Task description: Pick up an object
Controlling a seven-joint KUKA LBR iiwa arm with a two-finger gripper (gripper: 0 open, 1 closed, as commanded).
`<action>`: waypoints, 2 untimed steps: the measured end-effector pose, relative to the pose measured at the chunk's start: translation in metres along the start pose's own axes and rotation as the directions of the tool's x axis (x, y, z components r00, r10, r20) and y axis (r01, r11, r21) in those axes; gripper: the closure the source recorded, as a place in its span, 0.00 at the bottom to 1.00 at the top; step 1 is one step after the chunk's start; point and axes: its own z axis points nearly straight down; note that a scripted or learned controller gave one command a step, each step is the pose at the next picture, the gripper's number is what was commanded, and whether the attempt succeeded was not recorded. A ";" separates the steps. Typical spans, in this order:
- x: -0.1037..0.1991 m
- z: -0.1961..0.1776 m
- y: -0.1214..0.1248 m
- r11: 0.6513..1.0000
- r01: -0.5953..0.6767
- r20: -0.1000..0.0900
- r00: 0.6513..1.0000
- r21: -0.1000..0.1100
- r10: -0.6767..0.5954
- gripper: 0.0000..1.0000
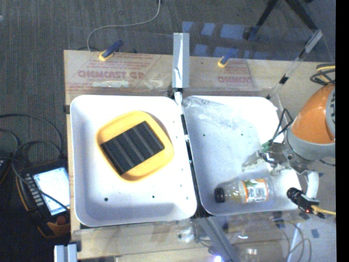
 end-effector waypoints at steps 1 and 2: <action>0.019 0.018 -0.016 0.966 0.256 0.015 0.967 -0.019 -0.256 0.00; -0.010 -0.011 0.038 1.000 0.007 -0.004 1.000 -0.002 -0.007 0.00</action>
